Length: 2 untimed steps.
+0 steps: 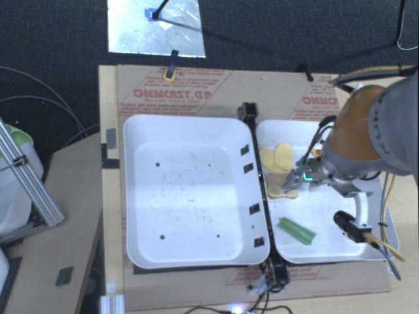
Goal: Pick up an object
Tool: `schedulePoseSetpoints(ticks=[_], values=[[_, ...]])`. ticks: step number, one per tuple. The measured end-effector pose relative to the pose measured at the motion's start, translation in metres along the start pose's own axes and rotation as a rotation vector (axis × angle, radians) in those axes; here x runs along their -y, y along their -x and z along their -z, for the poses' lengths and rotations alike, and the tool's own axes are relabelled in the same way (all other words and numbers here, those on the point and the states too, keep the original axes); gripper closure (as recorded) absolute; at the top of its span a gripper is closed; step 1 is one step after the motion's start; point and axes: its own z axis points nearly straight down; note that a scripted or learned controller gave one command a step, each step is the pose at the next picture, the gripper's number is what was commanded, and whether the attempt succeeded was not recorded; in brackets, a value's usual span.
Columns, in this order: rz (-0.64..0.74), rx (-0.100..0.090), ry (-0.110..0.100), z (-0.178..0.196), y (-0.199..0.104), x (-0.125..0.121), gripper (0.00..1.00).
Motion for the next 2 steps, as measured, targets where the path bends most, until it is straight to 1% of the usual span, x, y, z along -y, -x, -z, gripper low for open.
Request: schedulePoseSetpoints(ticks=[1, 2], values=[[0.002, 0.0, 0.003, 0.0108, 0.0, -0.001, 1.0], [0.001, 0.0, 0.002, 0.0104, -0.0001, -0.0008, 0.0]])
